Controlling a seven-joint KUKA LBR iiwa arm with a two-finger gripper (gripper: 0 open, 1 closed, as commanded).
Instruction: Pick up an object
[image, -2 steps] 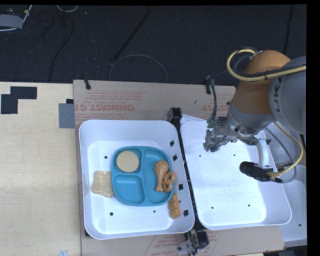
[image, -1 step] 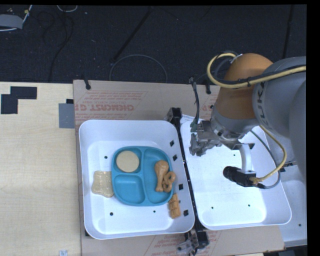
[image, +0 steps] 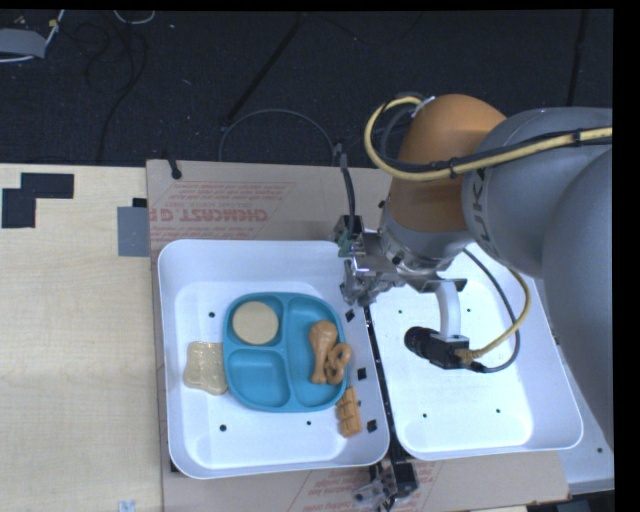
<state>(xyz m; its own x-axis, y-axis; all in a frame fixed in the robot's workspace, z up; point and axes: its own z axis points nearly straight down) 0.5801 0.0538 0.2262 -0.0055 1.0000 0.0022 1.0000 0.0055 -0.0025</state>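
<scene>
A blue divided plate (image: 262, 385) lies in the left bin (image: 190, 270). A round tan cookie (image: 254, 322) sits in its upper left compartment. A drumstick and a pretzel (image: 328, 352) fill its right compartment. A pale slice of bread (image: 206, 367) rests on the bin floor just left of the plate. A small orange-brown piece (image: 348, 411) lies by the plate's lower right corner. My gripper (image: 356, 283) hangs over the seam between the two bins, above the plate's upper right corner. Nothing shows between its fingers.
The right bin (image: 500, 420) lies under the arm, with a black cable connector (image: 432, 346) hanging over its middle. A cardboard sheet (image: 230, 205) sits behind the bins. The wooden bench (image: 70, 330) stretches to the left.
</scene>
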